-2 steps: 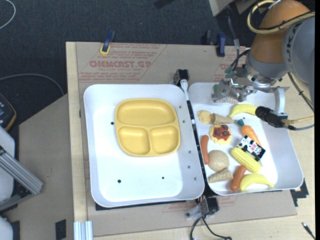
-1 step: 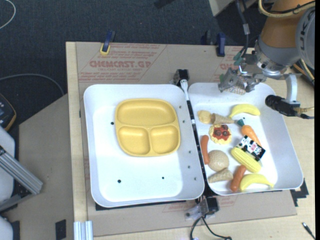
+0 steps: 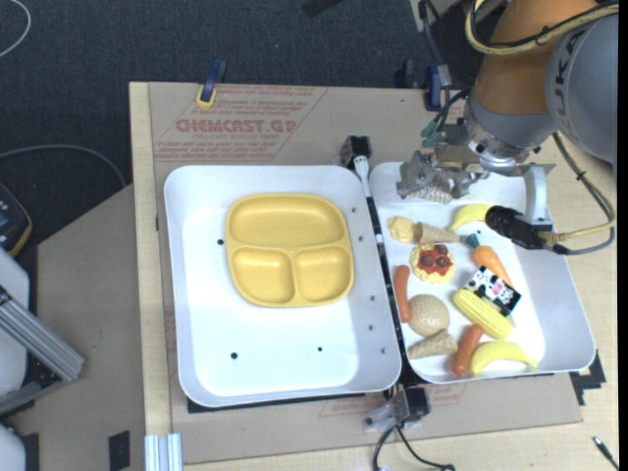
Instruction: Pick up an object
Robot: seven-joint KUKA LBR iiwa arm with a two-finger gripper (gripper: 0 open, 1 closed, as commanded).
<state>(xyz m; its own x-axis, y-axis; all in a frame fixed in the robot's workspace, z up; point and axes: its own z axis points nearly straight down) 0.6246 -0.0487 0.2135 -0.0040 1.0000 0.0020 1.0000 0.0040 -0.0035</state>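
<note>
My gripper (image 3: 429, 178) hangs low over the back left corner of the right bin (image 3: 574, 312), close to the bin's rear wall. Just in front of it lie a small yellow banana (image 3: 470, 214) and a cream cone-shaped piece (image 3: 420, 231). Further forward are a tart with red berries (image 3: 435, 261), an orange carrot (image 3: 491, 260), a black and white carton (image 3: 494, 288), a corn cob (image 3: 480, 312), a red sausage (image 3: 402, 293), a round beige roll (image 3: 428, 312) and a second banana (image 3: 501, 358). Nothing is seen held in the gripper.
The left bin (image 3: 196, 341) holds a yellow divided plate (image 3: 289, 247) in its back half. A black clip (image 3: 355, 150) sits at the rear between the two bins. The arm's orange band (image 3: 530, 47) looms above the right bin's back edge.
</note>
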